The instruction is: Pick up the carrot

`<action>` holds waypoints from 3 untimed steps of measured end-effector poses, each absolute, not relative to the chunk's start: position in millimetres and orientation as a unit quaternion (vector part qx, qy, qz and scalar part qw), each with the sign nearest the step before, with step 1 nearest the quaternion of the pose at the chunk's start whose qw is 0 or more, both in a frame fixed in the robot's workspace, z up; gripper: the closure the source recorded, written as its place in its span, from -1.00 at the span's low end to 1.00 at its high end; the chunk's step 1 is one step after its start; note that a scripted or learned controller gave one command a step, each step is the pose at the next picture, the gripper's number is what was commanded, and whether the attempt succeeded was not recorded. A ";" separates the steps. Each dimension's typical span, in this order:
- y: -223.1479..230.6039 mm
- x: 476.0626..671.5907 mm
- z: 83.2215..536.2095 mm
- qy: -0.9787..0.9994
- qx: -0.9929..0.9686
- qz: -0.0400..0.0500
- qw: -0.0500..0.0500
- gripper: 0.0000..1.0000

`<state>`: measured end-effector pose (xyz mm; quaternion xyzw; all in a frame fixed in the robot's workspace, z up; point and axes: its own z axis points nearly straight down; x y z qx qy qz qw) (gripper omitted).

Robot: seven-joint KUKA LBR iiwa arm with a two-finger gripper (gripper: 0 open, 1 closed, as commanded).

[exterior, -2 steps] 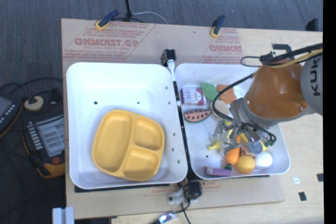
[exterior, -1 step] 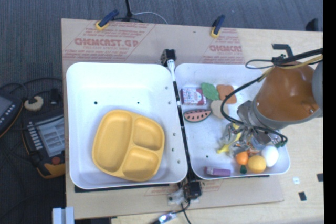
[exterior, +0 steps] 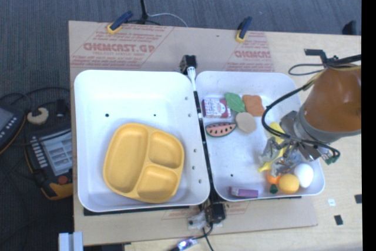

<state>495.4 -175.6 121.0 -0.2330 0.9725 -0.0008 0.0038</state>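
— Camera view, right bin [exterior: 218, 185]?
— Carrot [exterior: 271, 178] low at the near right, touching a yellow fruit [exterior: 288, 184], beside a white egg [exterior: 304, 174].
— Hand [exterior: 278, 153]?
— Down just above the carrot; open or clenched, cannot tell.
— Elsewhere?
— Watermelon slice [exterior: 220, 129] and green leaf [exterior: 235, 101] farther back; yellow divided tray [exterior: 144, 160] in the left bin [exterior: 94, 103].

Both bins [exterior: 94, 97] are white; the divided tray [exterior: 144, 161] is plain yellow; the watermelon slice [exterior: 220, 129] is red (dark seeds, green rind); the carrot [exterior: 271, 180] is orange, the egg [exterior: 304, 175] white.
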 end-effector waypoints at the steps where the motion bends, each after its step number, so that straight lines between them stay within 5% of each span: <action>1: -170.9 498.3 90.1 0.956 -0.294 0.001 0.002 1.00; 3: -169.4 500.4 108.6 0.958 -0.287 0.001 0.006 1.00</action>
